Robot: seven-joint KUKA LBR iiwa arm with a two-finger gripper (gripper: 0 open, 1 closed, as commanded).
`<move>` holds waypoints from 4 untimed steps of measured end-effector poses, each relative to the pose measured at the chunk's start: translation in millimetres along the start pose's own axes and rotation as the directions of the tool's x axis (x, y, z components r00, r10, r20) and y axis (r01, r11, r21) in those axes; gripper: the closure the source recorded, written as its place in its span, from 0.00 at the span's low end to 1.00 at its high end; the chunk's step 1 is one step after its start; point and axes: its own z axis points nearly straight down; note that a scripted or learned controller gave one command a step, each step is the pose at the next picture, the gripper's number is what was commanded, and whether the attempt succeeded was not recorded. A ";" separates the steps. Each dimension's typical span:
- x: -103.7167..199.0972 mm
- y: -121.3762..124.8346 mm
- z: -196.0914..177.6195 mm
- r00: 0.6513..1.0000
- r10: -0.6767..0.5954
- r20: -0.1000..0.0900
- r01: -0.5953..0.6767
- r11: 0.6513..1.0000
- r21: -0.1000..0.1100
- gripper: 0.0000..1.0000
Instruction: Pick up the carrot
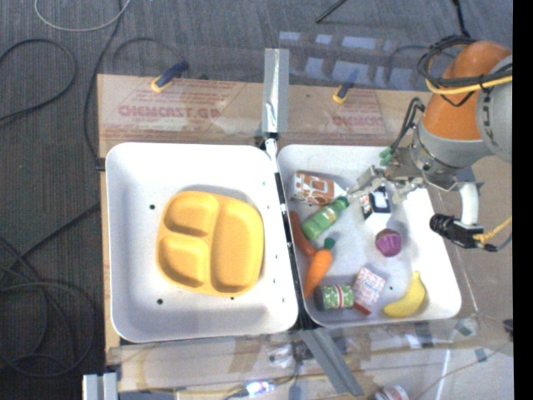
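The carrot (316, 268) is orange with a green stem end and lies at the left side of the right bin (440, 305), pointing toward the front. My gripper (379, 191) hangs over the back middle of that bin, up and to the right of the carrot and well apart from it. Its fingers look spread, with nothing between them.
Around the carrot lie a green bottle (323, 218), a red chilli (300, 233), a small can (335, 296) and a pink-white packet (368, 287). A brown carton (315, 187), a purple onion (388, 242) and a banana (406, 297) share the bin. The left bin (133, 307) holds a yellow divided tray (213, 241).
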 end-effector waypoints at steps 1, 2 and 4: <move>28.8 -58.1 94.9 0.991 -0.133 0.002 0.133 0.991 -0.008 0.00; 28.5 -57.0 84.4 0.991 -0.131 0.002 0.131 0.991 -0.011 1.00; 27.5 -62.6 18.1 0.961 -0.278 0.000 0.278 0.961 -0.001 0.00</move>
